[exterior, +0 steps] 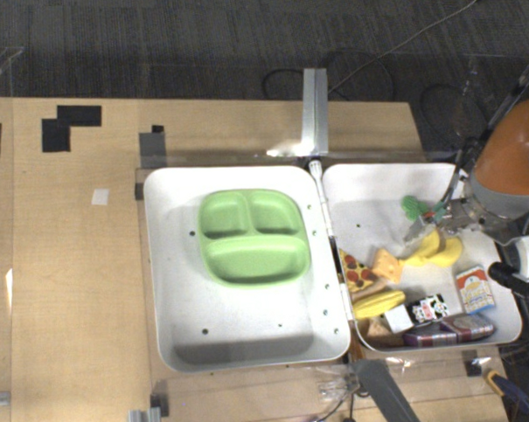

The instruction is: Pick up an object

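A yellow banana (436,249) lay in the right bin (368,188), near its centre toward three o'clock, curved and resting on its side. At nine o'clock from it sat an orange wedge (387,267) touching a pizza slice (358,274). A second yellow piece (378,303) lay at seven o'clock. A small carton (475,291) stood at four o'clock, a black-and-white box (429,309) at six o'clock, and a dark purple packet (448,332) along the bin's near wall.

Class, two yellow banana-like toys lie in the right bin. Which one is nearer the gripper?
The upper banana, lying right beside the gripper. The other banana lies lower left, next to the pizza slice.
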